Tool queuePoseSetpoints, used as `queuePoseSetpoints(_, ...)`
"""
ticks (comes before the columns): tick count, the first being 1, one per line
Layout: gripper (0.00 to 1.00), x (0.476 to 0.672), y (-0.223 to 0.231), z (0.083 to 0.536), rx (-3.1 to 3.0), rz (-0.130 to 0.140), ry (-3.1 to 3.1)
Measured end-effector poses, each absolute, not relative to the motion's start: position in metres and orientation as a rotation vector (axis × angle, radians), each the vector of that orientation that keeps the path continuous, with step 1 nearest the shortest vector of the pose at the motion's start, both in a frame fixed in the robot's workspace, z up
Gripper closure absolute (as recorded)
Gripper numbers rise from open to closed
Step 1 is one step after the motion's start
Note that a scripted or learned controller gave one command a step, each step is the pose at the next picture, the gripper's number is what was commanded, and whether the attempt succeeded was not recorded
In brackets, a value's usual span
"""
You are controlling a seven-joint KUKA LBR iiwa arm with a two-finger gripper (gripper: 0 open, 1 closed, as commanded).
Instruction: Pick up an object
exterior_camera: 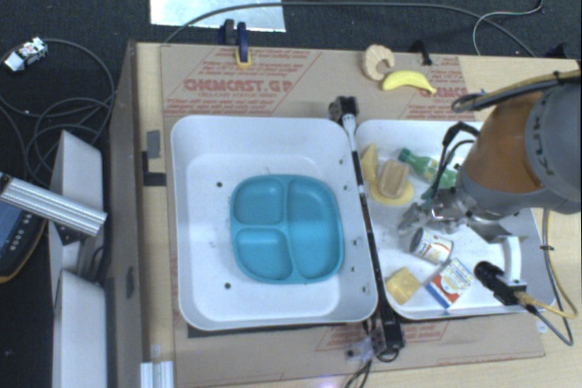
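Observation:
My gripper (426,218) hangs low over the middle of the right bin (509,309), below the grey arm with its orange band (505,150). Just under it lies a small white jar with a dark lid (431,246). To its upper left, a tan block (393,180) rests against a yellow banana-shaped piece (369,166). A green bottle (417,163) lies behind the tan block and runs under the wrist. Nearer the front of the bin are a yellow cube (403,284) and a red, white and blue box (450,280).
The left bin (205,195) holds a blue divided plate (286,227). On the cardboard behind the bins lie a yellow banana (407,82) and a pale ring-shaped piece (376,60). A black bar (359,195) separates the two bins.

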State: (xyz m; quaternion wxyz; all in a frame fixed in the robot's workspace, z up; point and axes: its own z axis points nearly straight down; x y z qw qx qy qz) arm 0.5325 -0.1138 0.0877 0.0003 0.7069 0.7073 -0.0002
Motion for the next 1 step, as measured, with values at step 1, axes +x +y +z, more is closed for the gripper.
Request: queuePoseSetpoints(1,0.00,0.6085,-0.1018,0.0851,2.216,0.004,2.224)
